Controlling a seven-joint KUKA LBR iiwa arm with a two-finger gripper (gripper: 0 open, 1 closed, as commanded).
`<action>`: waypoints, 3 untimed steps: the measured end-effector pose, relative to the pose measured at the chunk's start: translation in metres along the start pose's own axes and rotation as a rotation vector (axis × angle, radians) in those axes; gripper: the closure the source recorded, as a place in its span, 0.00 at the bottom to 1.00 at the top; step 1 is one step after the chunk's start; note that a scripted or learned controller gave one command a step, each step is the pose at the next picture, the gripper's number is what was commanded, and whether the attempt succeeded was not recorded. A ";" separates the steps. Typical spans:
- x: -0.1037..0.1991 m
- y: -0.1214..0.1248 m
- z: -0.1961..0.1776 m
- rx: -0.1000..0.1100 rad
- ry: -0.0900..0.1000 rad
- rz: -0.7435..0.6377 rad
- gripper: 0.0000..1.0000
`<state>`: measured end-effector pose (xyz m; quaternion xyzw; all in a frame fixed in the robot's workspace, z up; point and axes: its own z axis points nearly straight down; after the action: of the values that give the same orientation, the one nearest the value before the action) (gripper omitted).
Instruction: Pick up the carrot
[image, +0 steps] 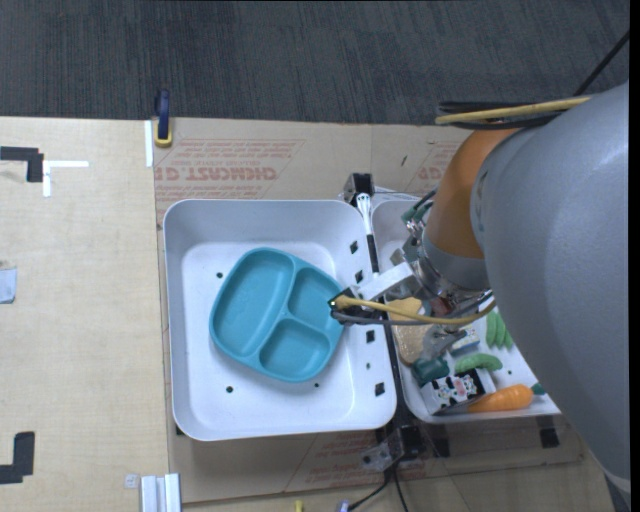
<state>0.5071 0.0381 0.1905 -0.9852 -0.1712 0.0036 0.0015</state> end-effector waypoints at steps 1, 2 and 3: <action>0.001 0.001 -0.008 0.000 -0.004 -0.011 1.00; -0.051 0.058 -0.155 -0.007 0.005 -0.255 1.00; -0.054 0.066 -0.065 -0.003 0.002 -0.098 1.00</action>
<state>0.4786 -0.0422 0.2553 -0.9757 -0.2191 0.0022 0.0003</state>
